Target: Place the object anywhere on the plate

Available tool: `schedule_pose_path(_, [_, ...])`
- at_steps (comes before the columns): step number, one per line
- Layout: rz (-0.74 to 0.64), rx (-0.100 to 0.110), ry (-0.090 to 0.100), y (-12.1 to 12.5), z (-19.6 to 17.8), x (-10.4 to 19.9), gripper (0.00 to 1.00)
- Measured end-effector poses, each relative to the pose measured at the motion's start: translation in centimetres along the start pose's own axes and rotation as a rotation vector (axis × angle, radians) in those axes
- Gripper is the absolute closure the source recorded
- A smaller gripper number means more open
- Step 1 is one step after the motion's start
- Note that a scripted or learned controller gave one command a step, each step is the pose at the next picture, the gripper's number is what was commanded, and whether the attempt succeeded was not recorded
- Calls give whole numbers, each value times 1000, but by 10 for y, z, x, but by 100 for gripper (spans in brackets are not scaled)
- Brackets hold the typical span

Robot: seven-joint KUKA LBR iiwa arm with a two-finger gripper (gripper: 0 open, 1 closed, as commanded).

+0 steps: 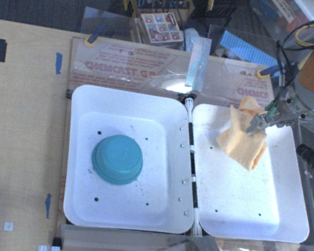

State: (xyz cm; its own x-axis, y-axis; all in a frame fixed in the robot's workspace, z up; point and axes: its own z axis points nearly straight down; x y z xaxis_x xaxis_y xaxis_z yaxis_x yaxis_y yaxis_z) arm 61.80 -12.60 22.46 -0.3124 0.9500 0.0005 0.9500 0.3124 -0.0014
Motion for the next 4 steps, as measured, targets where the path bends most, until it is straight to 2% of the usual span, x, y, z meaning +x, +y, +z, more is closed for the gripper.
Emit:
schedule_pose_path(1, [-398,-1,0,-6,-5,44,100])
schedule_pose_path(2, [-797,-2,0,-3,6,92,100])
schedule_pose_path(3, [-1195,-2,-2,1,-7,142,100])
schedule_pose_path(4, [-1253,-3,-1,1,0,184,100])
